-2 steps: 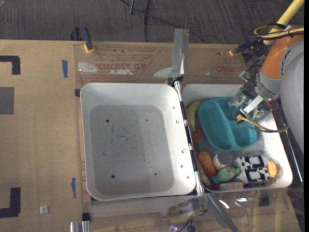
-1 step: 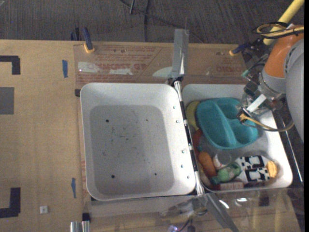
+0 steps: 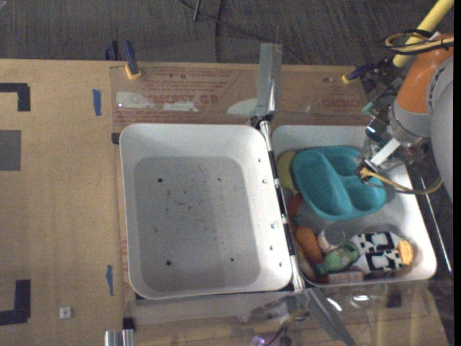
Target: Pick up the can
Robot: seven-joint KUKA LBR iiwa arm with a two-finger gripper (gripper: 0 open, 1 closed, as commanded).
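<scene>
One teal tray (image 3: 335, 182), perhaps one can (image 3: 332, 237).

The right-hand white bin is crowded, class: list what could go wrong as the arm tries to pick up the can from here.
1. The gripper hangs over the teal divided plastic dish, so a straight descent would likely hit the dish.
2. No can is clearly identifiable; the orange carrot-shaped toy, green bottle-like item and black-and-white patterned object are packed against the right bin's near wall, so a wrong grasp seems likely.
</scene>
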